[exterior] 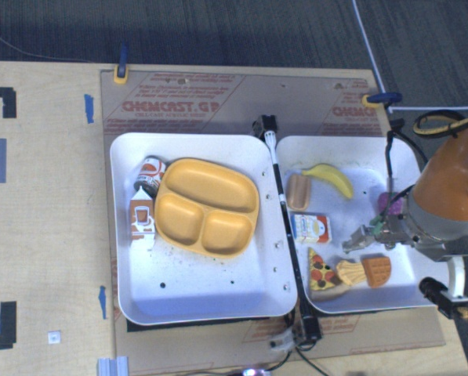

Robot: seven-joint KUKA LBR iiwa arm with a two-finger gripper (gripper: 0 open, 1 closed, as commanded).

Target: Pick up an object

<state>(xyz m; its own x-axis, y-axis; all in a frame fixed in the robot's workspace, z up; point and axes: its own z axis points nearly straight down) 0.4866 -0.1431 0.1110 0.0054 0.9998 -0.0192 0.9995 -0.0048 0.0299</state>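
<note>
My gripper [368, 239] hangs low in the right bin [402, 157], just above an orange wedge-shaped toy [377, 271] and right of a small white and blue carton [310, 227]. A pizza slice [323, 274] lies at the bin's front left, beside a tan piece [349, 272]. A banana [331, 178] and a brown bun [298, 192] lie toward the back. A purple object [387, 204] peeks out beside the wrist, mostly hidden by the arm. I see nothing held in the gripper.
The left bin [132, 276] holds a yellow divided plate [204, 206], a small can [149, 176] and an orange and white carton [142, 218]. A black divider bar [279, 202] runs between the bins. The arm's orange band [453, 182] covers the right bin's right side.
</note>
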